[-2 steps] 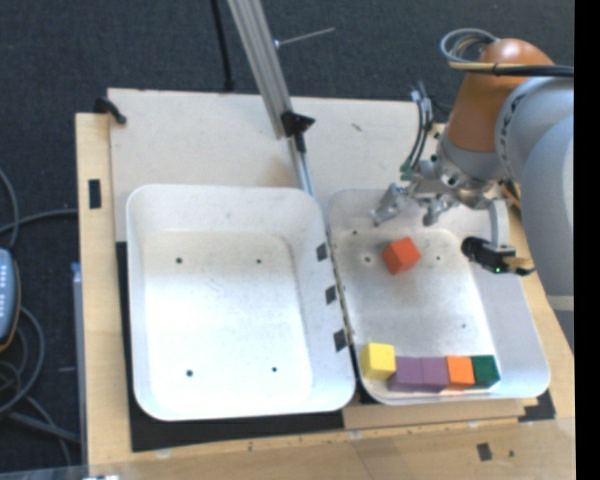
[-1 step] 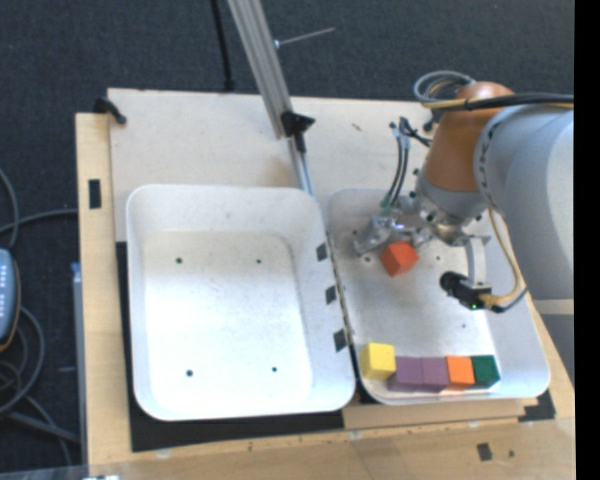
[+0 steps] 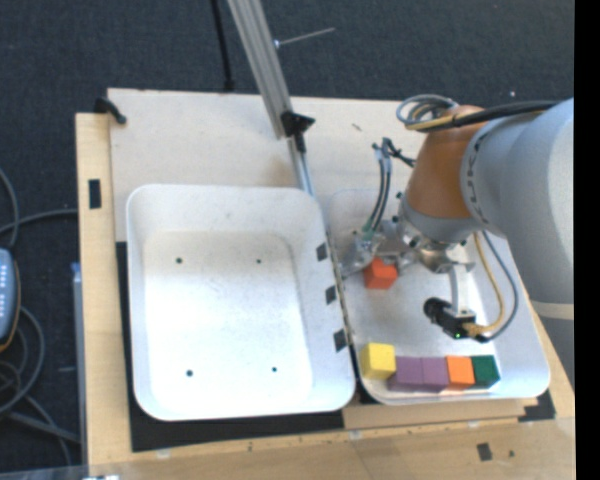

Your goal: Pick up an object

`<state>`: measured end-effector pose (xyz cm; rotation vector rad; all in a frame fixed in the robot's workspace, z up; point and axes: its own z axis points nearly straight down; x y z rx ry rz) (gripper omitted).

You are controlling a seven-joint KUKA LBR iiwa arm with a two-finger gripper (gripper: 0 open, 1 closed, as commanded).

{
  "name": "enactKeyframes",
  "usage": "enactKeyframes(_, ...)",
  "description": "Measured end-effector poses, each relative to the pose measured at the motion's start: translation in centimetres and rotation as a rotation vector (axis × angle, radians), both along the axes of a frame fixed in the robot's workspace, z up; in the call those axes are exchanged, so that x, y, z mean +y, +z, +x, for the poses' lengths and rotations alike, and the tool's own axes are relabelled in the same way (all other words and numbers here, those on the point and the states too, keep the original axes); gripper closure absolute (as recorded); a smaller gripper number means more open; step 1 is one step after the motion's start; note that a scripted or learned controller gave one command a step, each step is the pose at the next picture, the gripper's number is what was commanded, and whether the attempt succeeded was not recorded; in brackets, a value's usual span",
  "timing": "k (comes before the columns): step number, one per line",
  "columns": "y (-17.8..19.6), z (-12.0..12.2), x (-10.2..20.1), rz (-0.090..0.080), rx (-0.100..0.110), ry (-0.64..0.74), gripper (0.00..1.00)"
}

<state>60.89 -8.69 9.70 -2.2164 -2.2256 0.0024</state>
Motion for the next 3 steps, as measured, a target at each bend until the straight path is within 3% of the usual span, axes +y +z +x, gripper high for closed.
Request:
enactKeyframes(1,1.1,0.2,-0.3,0.000,-0.007,-0.005,1.00)
enactKeyframes(2,10.7,4.6,8.1,0.003,-0.012,0.005,1.00)
enactKeyframes(3,10.0,3.3,12.3,0.001,0.000,0.002,1.00)
